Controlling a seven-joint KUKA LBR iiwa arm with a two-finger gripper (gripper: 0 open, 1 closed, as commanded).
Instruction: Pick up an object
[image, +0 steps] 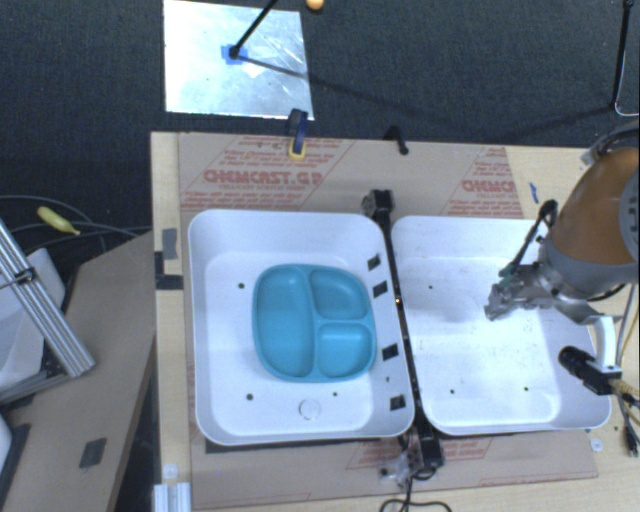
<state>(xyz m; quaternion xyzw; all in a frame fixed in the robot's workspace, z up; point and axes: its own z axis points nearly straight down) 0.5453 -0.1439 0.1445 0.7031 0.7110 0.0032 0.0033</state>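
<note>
Blue divided plate (313, 322): three compartments, lying flat at centre of left bin (225, 250). Claw (503, 301): over right bin (470, 400), toward its 3 o'clock side, well apart from the plate; how far open cannot be told, nothing visibly gripped. Both bins rest on the table (330, 165), cardboard-covered.

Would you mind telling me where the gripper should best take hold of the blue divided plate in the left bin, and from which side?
Probably the raised outer rim of the blue divided plate, approached from above. It lies flat, open side up, in the left bin, so only the rim and dividers offer an edge. The right-hand rim is nearest the gripper, which is over the right bin.
</note>
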